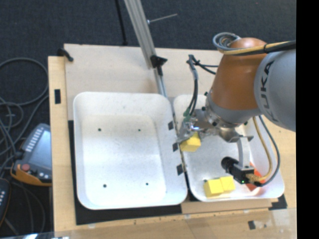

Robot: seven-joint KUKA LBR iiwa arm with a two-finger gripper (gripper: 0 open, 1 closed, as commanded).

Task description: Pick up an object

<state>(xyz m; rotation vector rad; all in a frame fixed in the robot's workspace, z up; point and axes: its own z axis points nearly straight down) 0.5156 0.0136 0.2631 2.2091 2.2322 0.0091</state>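
bins: 2, left bin (122, 148) + right bin (212, 166) | yellow: 3, lone block (191, 144) sat at gripper (188, 135) tip, block pair (220, 186) touched in right bin | grip: couldn't tell

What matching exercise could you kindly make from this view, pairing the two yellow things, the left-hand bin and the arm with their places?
Things:
1. yellow block
2. yellow lump
3. left-hand bin
4. arm

Places:
A. in the view's left half, away from the arm
B. near the right-hand bin's front wall
C. at the gripper, close to the bins' shared rims
D. over the right-hand bin, reaching from the view's right

Pairs: 1-B, 2-C, 3-A, 4-D.
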